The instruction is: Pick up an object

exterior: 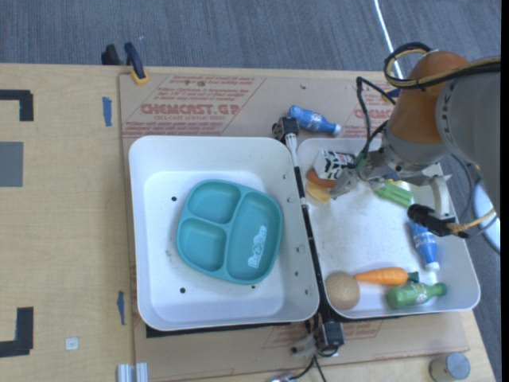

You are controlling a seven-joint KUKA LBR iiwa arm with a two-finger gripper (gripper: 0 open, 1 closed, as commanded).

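**Approach phase: gripper low over the upper end of the right bin**

The step in hand appears to be the reach toward a target; no object is seen lifted. The gripper (355, 175) sits at about 11 o'clock within the right bin (469, 293), close to a black-and-white object (334, 162) and an orange-yellow piece (318, 188) just beside it at 8 o'clock. How wide the gripper stands, and whether it touches or holds anything, cannot be told from this view.

Other candidates: a green object (391, 191) under the wrist, a blue tube (425, 245) at 3 o'clock, and a carrot (382, 276), a green bottle (412, 294) and a tan ball (343, 290) at 6 o'clock.

The next move likely calls for a final descent and a closure on 1 object.

The left bin (151, 165) holds a teal tray (229, 231).
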